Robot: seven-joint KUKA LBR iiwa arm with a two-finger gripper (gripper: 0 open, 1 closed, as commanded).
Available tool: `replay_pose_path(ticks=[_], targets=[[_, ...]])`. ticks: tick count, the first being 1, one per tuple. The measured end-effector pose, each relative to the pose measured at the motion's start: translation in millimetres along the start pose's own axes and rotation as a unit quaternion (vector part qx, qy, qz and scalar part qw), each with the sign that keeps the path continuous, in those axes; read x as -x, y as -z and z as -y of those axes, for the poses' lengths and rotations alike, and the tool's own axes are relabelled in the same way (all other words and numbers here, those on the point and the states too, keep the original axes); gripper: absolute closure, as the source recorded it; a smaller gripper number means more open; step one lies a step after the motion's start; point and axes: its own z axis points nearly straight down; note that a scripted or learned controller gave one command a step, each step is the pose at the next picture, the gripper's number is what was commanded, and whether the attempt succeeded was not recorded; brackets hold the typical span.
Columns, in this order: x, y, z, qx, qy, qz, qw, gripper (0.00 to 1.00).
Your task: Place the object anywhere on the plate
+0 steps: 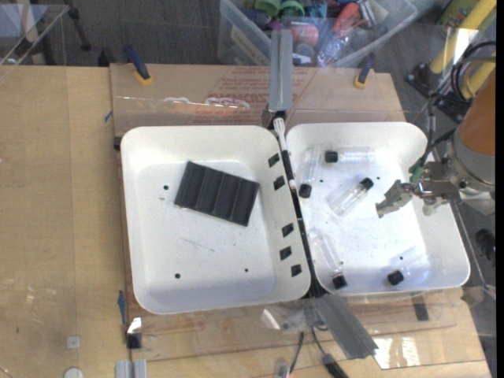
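Note:
A black ridged rectangular plate lies flat in the left bin, toward its back. Several clear vials with black caps lie scattered in the right bin. One vial rests near that bin's middle, another vial near its back wall, and a third vial close to the divider at the front. My gripper hangs over the right side of the right bin, just right of the middle vial and apart from it. I see nothing held in it.
A row of small black clips runs along the divider between the bins. A clear tub of colourful toys stands behind the bins. Cables and the arm's body crowd the right edge. A wooden bench surrounds the bins.

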Motion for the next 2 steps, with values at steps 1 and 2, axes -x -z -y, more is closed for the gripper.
replay_pose_path(ticks=[1, 2], targets=[[-15.8, 21.7, 23.4, 0.000, 0.077, 0.000, 0.9970, 0.00], [-15.7, 31.2, 22.7, 0.001, 0.077, 0.000, 0.9970, 1.00]])
